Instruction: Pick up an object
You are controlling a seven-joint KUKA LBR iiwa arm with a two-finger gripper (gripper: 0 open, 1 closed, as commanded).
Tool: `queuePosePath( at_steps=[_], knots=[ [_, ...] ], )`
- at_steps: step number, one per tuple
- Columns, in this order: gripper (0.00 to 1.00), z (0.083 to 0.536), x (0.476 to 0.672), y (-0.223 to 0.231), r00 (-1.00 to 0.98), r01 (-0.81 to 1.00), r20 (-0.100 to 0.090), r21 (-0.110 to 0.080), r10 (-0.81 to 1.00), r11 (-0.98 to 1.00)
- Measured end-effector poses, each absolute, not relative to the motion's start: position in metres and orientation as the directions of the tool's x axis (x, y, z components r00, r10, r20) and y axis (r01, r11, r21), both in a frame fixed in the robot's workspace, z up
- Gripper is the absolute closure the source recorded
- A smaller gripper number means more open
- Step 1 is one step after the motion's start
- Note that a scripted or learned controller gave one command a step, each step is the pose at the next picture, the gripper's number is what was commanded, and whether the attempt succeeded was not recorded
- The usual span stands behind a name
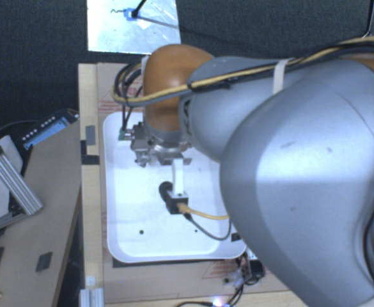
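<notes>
Over the 11 o'clock part of the white bin [119, 235], we see the gripper [156, 151] hanging close above the floor. The orange band [167, 75] sits directly above it, and the grey arm [302, 171] reaches in from 3 o'clock. Since we look down on it from above, we cannot tell whether the gripper is open or closed, or whether it has anything in it.

We cannot single out the object to be picked. The bare floor of the bin carries a small dark speck [140, 231] toward 7 o'clock and a second speck [196, 230] toward 5 o'clock. Both are too small for us to say whether they are things or marks. Anything the gripper is aimed at would lie directly beneath it, hidden from us.

We judge that a thing small enough to hide there is light and will load the arm very little. The likelier trouble is that it slides on the smooth white plastic or gets nudged aside. We cannot judge whether it is stiff or soft. We would take hold across its narrowest span, near its middle, close gently, and lift straight up to stay clear of the bin wall at 9 o'clock.
</notes>
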State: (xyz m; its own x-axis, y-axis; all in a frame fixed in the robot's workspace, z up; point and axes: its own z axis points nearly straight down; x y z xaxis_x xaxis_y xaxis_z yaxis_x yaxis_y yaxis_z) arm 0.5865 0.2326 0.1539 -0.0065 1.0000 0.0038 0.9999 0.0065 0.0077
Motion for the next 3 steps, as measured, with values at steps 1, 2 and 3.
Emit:
queuePosePath(
  at_steps=[1, 2, 3],
  knots=[
    [1.0, 0.163, 0.672, 0.231, -0.003, 1.0, 0.001, 0.009, 1.0, 0.003],
    [1.0, 0.098, 0.591, 0.235, -0.002, 1.0, -0.001, -0.01, 1.0, 0.002],
    [1.0, 0.147, 0.487, 0.235, -0.004, 1.0, 0.001, -0.007, 1.0, 0.004]
  ],
)
